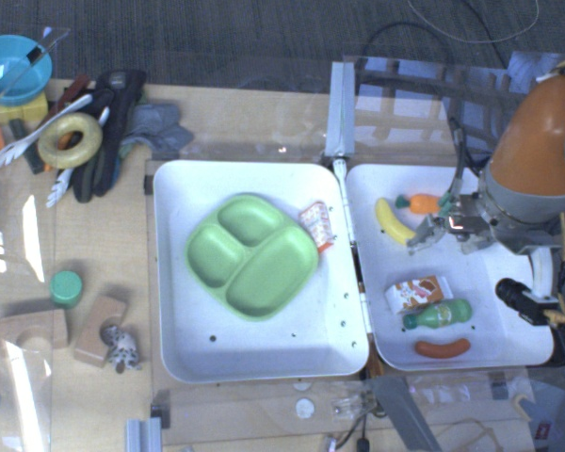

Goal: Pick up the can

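A small red and white can [317, 224] lies on its side in the left bin [184, 347], against the right edge of a green divided plate [252, 255]. My gripper [430, 232] hangs over the right bin [518, 347], just right of a banana [389, 220] and below an orange carrot [422, 202]. It is well apart from the can, across the wall between the bins. Nothing shows in its grasp.
The right bin also holds a red and white carton [418, 294], a green bottle [439, 314] and a sausage [443, 348] near its front. Toys, a blue bowl [11, 64] and wooden blocks lie on the bench left of the bins.
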